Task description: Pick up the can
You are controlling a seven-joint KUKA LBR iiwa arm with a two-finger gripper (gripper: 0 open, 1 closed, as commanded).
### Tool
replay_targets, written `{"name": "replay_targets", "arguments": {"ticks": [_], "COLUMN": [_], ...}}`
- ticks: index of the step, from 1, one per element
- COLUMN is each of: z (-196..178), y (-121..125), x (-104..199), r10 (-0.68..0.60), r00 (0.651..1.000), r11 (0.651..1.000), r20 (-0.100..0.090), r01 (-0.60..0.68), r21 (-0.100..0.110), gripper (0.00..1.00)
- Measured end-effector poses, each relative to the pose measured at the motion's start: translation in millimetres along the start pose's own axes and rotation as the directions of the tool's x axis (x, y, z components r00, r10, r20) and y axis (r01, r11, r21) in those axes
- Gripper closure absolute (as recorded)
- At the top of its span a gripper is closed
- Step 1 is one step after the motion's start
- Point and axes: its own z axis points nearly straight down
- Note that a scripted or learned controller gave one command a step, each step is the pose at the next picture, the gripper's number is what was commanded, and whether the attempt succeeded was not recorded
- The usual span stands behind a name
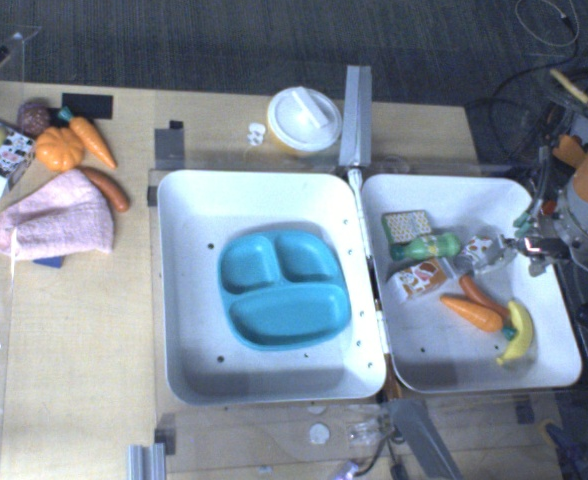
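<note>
While my gripper (522, 238) hangs at the right wall of the right bin (564, 368), the can (481, 251) lies just to its left, touching or nearly touching my fingertips, its long axis seemingly running toward me; whether my pincer is wide, narrow or already on it I cannot tell. Counting from the left: one pink cloth (54, 218) on the bench, one blue tray (284, 288) in the left bin (189, 298), then, in the right bin, one green bottle (429, 246), one small carton (421, 280), one can, one carrot (471, 312), one banana (517, 333). I judge the reach leftward to be short.
</note>
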Motion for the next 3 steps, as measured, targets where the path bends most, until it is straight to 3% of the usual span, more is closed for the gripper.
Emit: {"name": "replay_targets", "arguments": {"ticks": [1,2,3], "z": [114,104,8], "y": [60,62,85], "x": [-31,-30,5], "r10": [0.162,0.157,0.266], "r00": [0.987,0.988,0.964], "r11": [0.987,0.988,0.964], "r20": [0.000,0.000,0.001], "r01": [-0.162,-0.157,-0.266], "r21": [-0.001,-0.004,-0.004], "gripper": [0.00,1.00,1.00]}}
